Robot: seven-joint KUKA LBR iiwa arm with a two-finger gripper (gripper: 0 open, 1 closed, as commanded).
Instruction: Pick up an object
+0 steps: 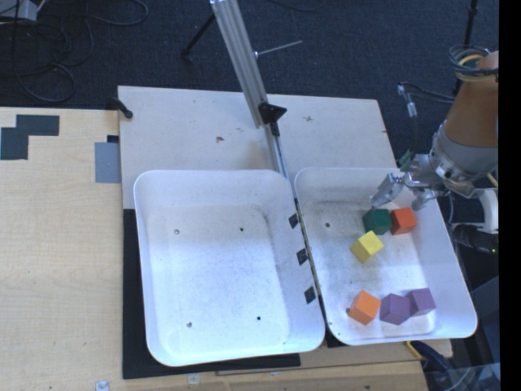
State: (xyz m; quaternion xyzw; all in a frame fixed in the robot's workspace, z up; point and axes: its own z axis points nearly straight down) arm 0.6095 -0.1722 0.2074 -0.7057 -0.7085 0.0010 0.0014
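1. In the right bin point(456, 300), six blocks are lying in two loose groups, and the gripper point(404, 184) is hanging over the bin's 1 o'clock corner.
2. The fingers point(384, 192) are standing open, with nothing between them; their tips are pointing down toward the green block point(377, 221).
3. The green block is sitting just under the gripper, touching the red block point(403, 220) at its 3 o'clock side.
4. The yellow block point(367, 245) is lying just beside the green one, at its 7 o'clock, tilted a little against the bin's lines.
5. Toward the bin's 6 o'clock edge, the orange block point(365, 306) is resting alone, near the dividing wall.
6. At the orange block's 3 o'clock, two purple blocks are sitting together: the darker one point(395, 308) is touching the lighter one point(421, 300).
7. The arm point(472, 120) is reaching in from 3 o'clock, its orange band showing above the grey wrist.
8. The left bin point(151, 218) is lying beside the right one, their long walls meeting along the middle, where small black clips are sitting.
9. Both bins are resting on the desk point(187, 129), a pale board with a black mat under their 6 o'clock edges.
10. A metal rail point(242, 55) is slanting up from the board toward 12 o'clock.
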